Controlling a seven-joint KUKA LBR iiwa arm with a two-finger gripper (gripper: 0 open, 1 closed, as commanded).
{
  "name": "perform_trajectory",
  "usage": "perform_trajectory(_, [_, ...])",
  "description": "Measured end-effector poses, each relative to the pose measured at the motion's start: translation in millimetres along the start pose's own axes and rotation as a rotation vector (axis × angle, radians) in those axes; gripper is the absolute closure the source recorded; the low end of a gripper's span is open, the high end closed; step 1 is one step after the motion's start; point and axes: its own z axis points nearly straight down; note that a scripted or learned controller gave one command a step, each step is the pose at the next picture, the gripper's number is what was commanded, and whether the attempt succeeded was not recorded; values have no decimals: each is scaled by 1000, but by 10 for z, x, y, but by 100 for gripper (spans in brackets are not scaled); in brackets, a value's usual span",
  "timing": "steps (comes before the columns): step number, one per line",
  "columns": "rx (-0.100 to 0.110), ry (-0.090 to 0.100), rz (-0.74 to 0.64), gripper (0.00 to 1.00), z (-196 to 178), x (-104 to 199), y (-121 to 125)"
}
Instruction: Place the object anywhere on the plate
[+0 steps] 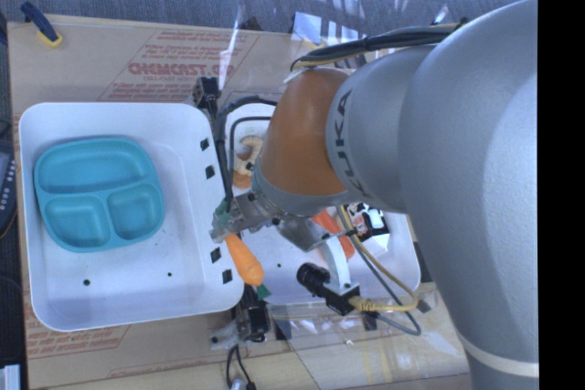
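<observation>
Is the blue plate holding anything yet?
Empty. All three compartments of the blue plate show bare; the toy carrot lies in the right bin.

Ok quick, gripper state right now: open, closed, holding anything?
Gripper: cannot be told; it sits low over the right bin, just above the toy carrot, which lies on the bin floor.

Grey arm (pixel 457 169), orange band, possibly black cables
</observation>
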Motion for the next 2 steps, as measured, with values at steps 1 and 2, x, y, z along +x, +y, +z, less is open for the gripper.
perform_trajectory(1, [2,1,-8,100,-94,5,9])
perform_trajectory(2, [3,1,-15,100,-189,10,20])
